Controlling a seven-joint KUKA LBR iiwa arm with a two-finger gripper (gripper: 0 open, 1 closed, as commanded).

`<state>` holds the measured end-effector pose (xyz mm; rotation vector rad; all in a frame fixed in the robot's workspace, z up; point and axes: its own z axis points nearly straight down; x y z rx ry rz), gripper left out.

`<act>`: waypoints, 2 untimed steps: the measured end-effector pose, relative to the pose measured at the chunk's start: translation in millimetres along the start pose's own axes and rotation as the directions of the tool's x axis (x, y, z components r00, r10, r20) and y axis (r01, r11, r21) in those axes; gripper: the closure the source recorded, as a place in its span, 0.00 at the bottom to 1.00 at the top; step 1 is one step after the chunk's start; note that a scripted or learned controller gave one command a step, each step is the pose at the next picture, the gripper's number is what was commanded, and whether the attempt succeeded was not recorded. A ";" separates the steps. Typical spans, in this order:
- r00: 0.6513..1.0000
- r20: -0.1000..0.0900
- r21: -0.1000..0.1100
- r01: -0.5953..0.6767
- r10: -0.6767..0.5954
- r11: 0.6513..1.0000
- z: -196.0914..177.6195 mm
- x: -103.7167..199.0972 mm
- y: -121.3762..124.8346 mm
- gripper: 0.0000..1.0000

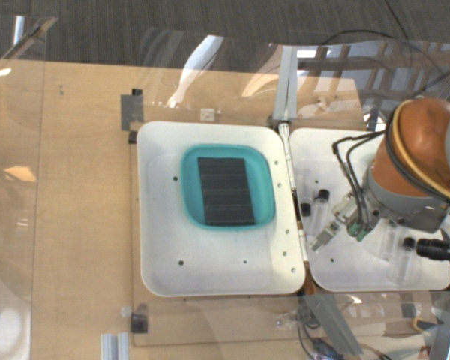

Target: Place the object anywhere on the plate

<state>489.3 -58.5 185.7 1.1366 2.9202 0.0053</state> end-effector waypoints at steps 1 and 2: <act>1.000 0.001 0.002 0.024 -0.024 1.000 3.5 -45.8 -47.3 0.00; 0.999 -0.002 0.003 0.053 -0.053 0.999 71.4 -49.8 -56.7 0.00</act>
